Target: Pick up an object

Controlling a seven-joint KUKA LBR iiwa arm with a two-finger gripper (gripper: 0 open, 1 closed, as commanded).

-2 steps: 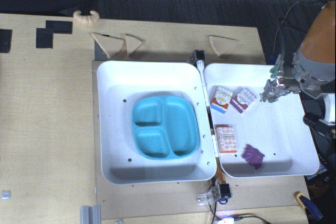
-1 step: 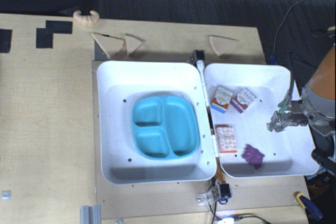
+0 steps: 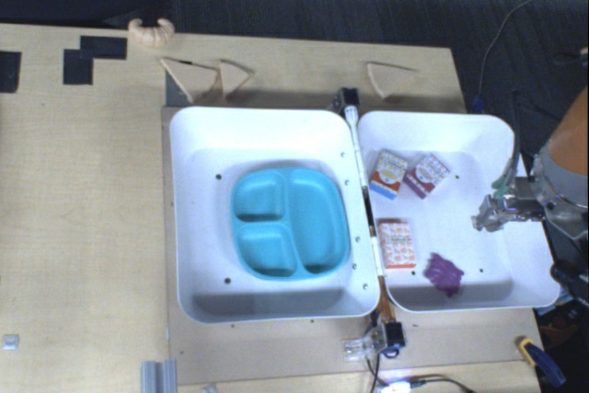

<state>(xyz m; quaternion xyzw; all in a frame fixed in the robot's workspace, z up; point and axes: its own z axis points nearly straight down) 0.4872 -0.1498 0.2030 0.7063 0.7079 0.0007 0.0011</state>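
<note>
At the near edge of the bench (image 3: 83, 225), a small connector with wires (image 3: 386, 338) is seen just below the seam between the two bins.

Moving up into the right bin (image 3: 497, 135), a crumpled purple object (image 3: 444, 272) is found at about 6 o'clock on its floor. Just beyond it, at roughly 8 o'clock, a red-and-white packet (image 3: 397, 243) is laid flat close to the dividing wall.

The gripper (image 3: 487, 218) is spotted at 3 o'clock in this bin, brought in from the right over bare white floor. It is kept well apart from the purple object and from every packet. Whether it is open or closed cannot be told from this angle, and nothing can be made out in its grasp.

Across the seam, the left bin (image 3: 198, 152) is occupied by a blue divided tray (image 3: 290, 221), set near its centre with three compartments showing.

Farther back in the right bin, two more small packets are placed side by side at about 11 o'clock: one with a blue edge (image 3: 388, 173), and one with a maroon side (image 3: 429, 174) just beside it.

Beyond the bins, a black clamp (image 3: 347, 98) is fixed at 12 o'clock on the seam. Thin wooden wedges (image 3: 221, 74) are seen past the far rims, and a small tan object (image 3: 150, 32) is left at the bench's far edge.
</note>
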